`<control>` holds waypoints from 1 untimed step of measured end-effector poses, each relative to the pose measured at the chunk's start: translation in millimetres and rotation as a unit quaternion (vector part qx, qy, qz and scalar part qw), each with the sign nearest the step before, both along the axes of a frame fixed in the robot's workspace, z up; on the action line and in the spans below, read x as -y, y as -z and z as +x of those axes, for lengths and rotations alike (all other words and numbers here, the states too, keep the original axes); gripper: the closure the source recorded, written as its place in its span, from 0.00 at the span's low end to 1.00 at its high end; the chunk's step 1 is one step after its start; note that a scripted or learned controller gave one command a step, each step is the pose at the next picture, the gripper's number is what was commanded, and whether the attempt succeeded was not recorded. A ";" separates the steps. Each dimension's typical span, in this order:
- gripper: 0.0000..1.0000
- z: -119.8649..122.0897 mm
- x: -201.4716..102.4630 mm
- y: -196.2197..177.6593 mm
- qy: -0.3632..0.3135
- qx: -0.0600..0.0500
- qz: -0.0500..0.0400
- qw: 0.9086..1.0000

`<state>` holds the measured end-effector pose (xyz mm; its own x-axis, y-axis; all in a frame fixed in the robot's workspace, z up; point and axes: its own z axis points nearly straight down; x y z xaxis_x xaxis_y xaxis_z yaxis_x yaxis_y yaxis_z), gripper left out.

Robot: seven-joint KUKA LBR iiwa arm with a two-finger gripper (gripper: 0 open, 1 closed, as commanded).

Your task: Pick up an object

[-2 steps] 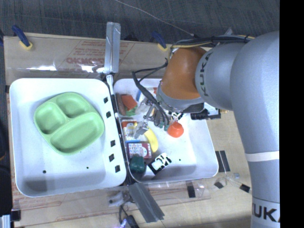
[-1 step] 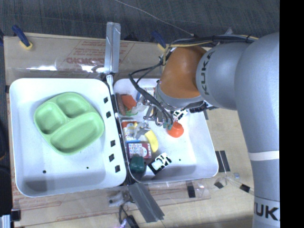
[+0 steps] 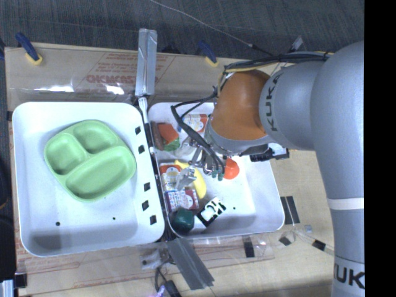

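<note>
The gripper (image 3: 207, 161), grip state unclear, hovers over a light, firm-looking yellow toy (image 3: 197, 184), best pinched across its middle.

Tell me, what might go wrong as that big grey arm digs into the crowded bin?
The small objects lie packed together: the gripper could nudge the small orange ball or yellow toy aside instead of grasping one. The dark green ball sits against the right white bin's near wall, leaving fingers little room.

Both bins (image 3: 37, 184) look like smooth white plastic, the green plate (image 3: 90, 159) is matt plastic, and the arm (image 3: 328, 122) is satin grey with a glossy orange band (image 3: 241, 107).
</note>
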<state>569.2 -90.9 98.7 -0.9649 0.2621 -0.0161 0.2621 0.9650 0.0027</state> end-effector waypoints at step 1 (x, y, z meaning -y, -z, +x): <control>1.00 2.8 -0.4 -11.8 -0.003 0.004 -0.001 1.000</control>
